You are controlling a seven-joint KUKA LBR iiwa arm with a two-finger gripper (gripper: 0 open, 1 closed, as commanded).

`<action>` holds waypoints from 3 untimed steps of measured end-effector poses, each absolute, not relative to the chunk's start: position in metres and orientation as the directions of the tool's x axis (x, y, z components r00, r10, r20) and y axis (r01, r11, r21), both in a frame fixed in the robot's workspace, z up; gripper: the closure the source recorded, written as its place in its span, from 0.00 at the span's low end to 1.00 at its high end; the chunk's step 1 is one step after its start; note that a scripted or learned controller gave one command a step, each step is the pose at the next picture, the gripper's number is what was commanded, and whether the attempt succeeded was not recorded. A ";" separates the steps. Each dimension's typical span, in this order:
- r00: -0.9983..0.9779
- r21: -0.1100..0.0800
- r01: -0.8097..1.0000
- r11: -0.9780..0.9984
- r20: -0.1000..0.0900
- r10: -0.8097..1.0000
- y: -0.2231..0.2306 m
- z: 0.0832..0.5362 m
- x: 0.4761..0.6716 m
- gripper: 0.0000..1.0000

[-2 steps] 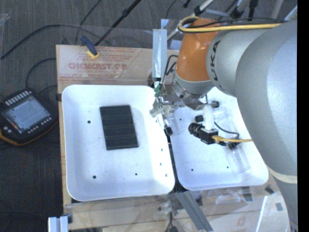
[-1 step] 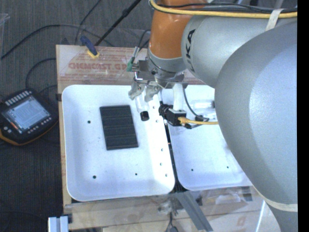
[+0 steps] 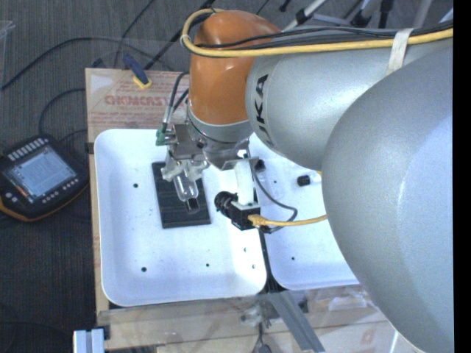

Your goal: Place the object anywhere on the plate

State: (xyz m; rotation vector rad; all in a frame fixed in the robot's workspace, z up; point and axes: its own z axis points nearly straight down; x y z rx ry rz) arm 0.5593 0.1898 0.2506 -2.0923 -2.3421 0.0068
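Observation:
A black ridged rectangular plate (image 3: pixel 176 208) lies flat in the left white bin (image 3: pixel 125 219). My gripper (image 3: pixel 184 182) hangs directly over the plate's upper half, pointing down and close to its surface. Just below the gripper's tip a small dark piece with a pale spot (image 3: pixel 193 204) rests on the plate; I cannot tell whether the gripper touches it. A small black object (image 3: pixel 303 180) lies in the right bin (image 3: pixel 309 263), apart from the gripper.
The orange band and the large grey arm cover most of the right bin and the upper right. A black fitting with a yellow cable (image 3: pixel 235 210) hangs near the rim between the bins. A pendant (image 3: pixel 38 175) lies on the floor at left.

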 end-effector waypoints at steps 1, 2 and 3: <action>-0.612 -0.001 0.791 0.612 -0.003 0.791 0.172 0.409 0.608 1.00; -0.283 -0.001 0.959 0.283 -0.003 0.959 0.219 0.433 0.645 1.00; -0.706 0.000 0.708 0.706 -0.003 0.708 0.213 0.433 0.669 1.00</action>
